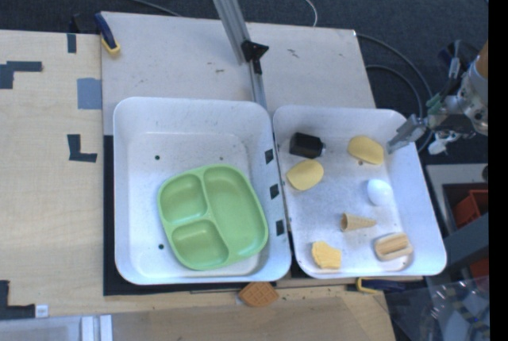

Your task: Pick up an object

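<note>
Bread roll lies well apart from pincer.

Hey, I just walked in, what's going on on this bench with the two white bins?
A robot arm reaches in from the right, its gripper over the upper right rim of the right bin, holding nothing I can see. That bin holds small toy foods: a black piece, two yellow pieces, a white egg, a cone, a bread-like roll and a yellow chunk. The left bin holds a green divided tray. Nothing has been picked up yet.
</note>
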`<state>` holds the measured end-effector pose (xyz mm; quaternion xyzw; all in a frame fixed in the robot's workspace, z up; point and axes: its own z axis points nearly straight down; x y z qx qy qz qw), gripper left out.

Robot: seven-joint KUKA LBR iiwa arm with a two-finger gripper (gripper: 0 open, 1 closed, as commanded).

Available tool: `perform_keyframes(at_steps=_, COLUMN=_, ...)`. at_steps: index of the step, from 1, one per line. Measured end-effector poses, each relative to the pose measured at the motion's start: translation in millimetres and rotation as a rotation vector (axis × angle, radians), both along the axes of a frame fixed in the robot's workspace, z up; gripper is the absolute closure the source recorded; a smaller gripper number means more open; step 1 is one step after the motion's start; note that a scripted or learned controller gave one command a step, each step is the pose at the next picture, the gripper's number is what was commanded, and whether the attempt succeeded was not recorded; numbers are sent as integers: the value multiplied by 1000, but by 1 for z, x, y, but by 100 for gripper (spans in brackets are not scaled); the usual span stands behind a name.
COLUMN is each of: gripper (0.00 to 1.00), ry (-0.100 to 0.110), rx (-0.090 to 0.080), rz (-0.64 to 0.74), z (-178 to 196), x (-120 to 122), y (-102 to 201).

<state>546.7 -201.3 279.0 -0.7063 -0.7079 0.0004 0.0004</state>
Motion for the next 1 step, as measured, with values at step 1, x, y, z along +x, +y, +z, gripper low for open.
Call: perform_keyframes(at_steps=1, gripper=0, ry=0, rx=0, rz=0, z=0, x=0, y=0)
